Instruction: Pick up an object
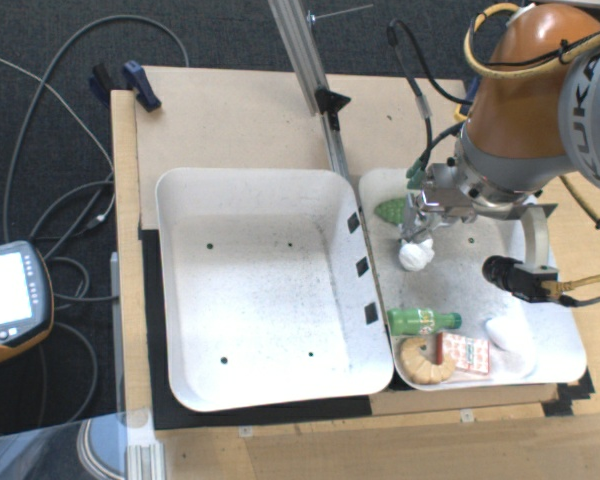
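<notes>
Gripper (pixel 417 230) low in right white plastic bin (pixel 560 363), fingers closed round small white rounded object (pixel 414 256) (top hidden). Green plastic bottle (pixel 423 320) w/ unreadable label nearby; "UK" legible on grey-orange arm (pixel 540 88).

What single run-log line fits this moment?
hand: over right bin | white ball: beneath hand | bottle, bagel: untouched

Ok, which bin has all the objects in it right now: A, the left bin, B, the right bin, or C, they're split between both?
B: the green bottle, the round pastry, the red-and-white packet and the small white object all lie in the right bin, while the left bin shows bare white floor.
</notes>
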Motion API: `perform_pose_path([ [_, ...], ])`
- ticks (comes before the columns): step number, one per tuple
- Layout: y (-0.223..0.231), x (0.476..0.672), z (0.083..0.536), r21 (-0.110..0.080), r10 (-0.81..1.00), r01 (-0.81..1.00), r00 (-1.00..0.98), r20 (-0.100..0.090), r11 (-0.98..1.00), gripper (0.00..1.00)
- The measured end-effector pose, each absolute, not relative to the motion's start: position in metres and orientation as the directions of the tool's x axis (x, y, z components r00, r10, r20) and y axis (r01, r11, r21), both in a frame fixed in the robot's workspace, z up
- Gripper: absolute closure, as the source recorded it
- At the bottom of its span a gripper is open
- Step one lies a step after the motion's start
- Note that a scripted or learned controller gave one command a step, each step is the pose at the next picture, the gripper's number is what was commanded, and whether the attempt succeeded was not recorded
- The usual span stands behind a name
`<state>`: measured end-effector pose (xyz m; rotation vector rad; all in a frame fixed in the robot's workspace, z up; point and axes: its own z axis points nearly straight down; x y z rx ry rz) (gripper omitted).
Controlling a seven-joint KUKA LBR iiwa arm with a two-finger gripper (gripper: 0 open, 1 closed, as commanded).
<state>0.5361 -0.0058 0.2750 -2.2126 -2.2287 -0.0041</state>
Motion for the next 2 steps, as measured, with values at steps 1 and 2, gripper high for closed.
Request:
perform_pose_path([
  [1, 0.044, 0.542, 0.258, -0.004, 1.0, 1.0, -0.006, 0.003, 0.006, 1.0],
  [2, 0.088, 0.538, 0.245, -0.005, 1.0, 1.0, -0.006, 0.002, 0.006, 1.0],
])
